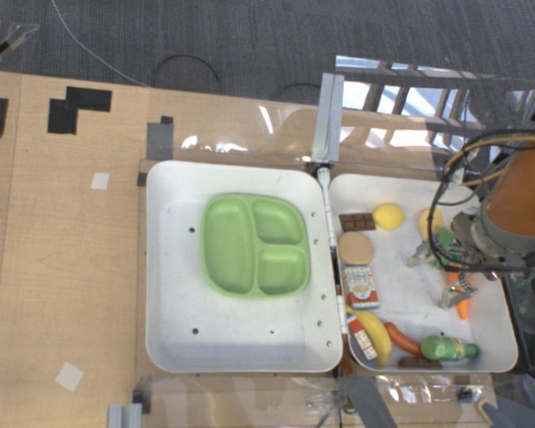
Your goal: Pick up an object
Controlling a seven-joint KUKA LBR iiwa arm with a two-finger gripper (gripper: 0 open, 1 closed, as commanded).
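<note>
Arm: you see it [519, 199] reaching in from the right, its orange band above the right bin [502, 355].
Fingers: your gripper [440, 279] hangs over the right side of the right bin; the two fingers [421, 255] stand apart, with nothing visibly between them.
Carrot: a small orange piece [462, 308] lies just beside the lower finger; you cannot tell whether they touch.
Lemon: it [389, 217] sits near the bin's top, just beside a brown bar [356, 223].
Yellow thing: another yellow item [431, 224] shows partly behind the cables, near the gripper.
Left column: you have a round cookie [356, 249], then a small carton [360, 288] below it.
Bottom row: a banana [376, 337], a red pepper [402, 337] and a green bottle [450, 350] lie along the lower edge.
Left bin: it [167, 338] holds a green divided plate [252, 245].
Worktop: wood [59, 269], with black marks at upper left.
</note>
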